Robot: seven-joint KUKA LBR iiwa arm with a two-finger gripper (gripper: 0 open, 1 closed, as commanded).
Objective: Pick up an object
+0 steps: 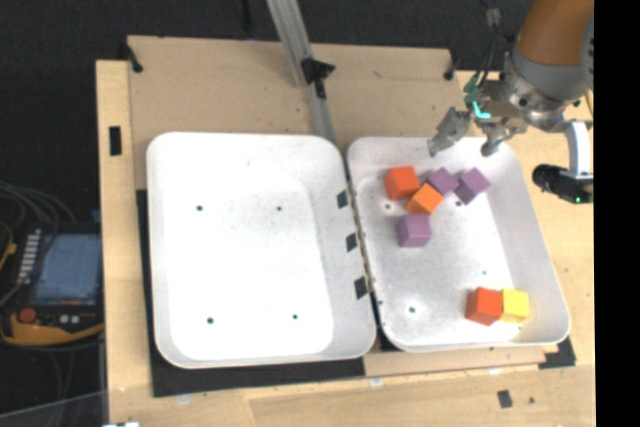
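camera view: the gripper (pixel 466 137) hangs with jaws apart and nothing between them over the right bin (pixel 535 245) at its far edge. the cubes (pixel 432 193) huddle touching just below it; a descending finger may land on a neighbour and scatter them.

The gripper (pixel 468 137) hung over the right bin (pixel 535 245) at its twelve o'clock rim, fingers spread and holding nothing. Just below, toward six o'clock, clustered orange and purple cubes (pixel 432 195). At five o'clock sat a red cube (pixel 484 305) touching a yellow cube (pixel 515 304).
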